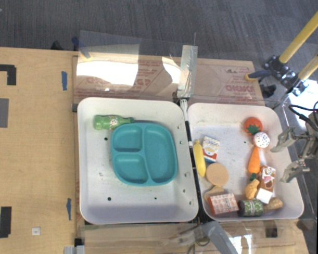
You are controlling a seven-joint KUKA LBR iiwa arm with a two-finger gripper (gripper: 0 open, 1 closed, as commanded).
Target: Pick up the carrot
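The carrot (254, 160), a short orange cone, lies in the right bin (290, 204) near its right side. It sits just below a white speckled ball (261, 139) and above a small brown and white carton (267, 178). My gripper (287, 156) hangs at the bin's right rim, a little to the right of the carrot and apart from it. Its fingers (281, 141) are spread open with nothing between them.
Around the carrot lie a tomato (253, 125), a yellow piece (199, 157), a small carton (211, 147), a round biscuit (217, 174), a red box (222, 202) and a dark green can (252, 207). The left bin (89, 199) holds a teal divided plate (144, 152) and a green bottle (111, 121).
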